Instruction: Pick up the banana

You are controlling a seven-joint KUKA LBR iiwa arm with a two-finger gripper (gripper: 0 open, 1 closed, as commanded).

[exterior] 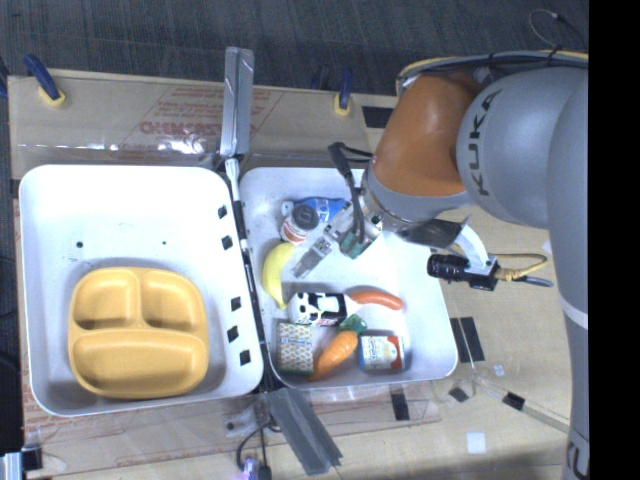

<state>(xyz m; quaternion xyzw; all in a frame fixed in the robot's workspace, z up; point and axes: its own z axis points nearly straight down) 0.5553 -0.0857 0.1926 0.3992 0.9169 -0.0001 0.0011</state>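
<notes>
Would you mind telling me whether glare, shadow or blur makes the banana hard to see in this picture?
Camera view: the banana is sharp and evenly lit, without glare; the gripper overlaps its upper end; the right bin has only soft shadows; the arm, near the lens, looks slightly soft.

I count 2 white bins: the left bin (40,268) carries 1 yellow divided tray (138,330). The right bin (430,318) carries 1 banana (276,273), 1 carrot (336,353), 1 red sausage (374,297), 2 cans (300,218) (380,352), 1 black-and-white carton (318,308) and 1 patterned packet (294,348).
</notes>
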